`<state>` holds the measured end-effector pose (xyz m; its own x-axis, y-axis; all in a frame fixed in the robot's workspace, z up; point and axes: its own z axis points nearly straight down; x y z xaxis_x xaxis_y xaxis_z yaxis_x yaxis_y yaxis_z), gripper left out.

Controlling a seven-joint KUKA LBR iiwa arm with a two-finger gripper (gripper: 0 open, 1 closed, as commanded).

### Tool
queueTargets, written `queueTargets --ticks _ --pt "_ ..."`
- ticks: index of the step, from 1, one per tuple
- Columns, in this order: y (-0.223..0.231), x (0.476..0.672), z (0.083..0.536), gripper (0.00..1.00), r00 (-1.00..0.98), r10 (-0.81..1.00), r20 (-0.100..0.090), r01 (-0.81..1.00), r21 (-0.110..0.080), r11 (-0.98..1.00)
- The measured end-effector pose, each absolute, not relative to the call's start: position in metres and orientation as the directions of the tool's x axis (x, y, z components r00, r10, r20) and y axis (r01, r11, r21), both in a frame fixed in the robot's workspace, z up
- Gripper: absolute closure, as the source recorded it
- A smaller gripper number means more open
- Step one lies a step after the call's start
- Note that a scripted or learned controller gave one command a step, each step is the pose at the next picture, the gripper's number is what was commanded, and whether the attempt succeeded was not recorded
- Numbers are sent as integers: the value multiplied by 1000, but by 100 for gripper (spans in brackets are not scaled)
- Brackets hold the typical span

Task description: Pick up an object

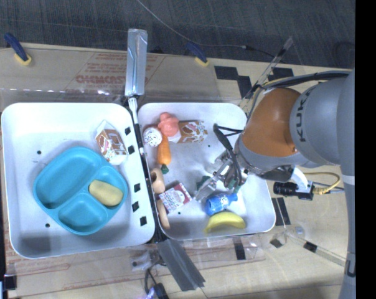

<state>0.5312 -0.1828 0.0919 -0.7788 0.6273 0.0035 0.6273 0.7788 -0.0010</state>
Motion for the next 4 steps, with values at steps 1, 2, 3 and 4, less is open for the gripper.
queueTargets --ticks 1,2,3,4 --pt "-208 504 92 0 -653 757 1 757 2 653" --pt "-187 479 91 0 -536 845 1 845 1 536" --pt "-188 481 99 100 -539 842 2 842 1 539" --pt "-188 480 99 0 -539 842 2 842 0 539"
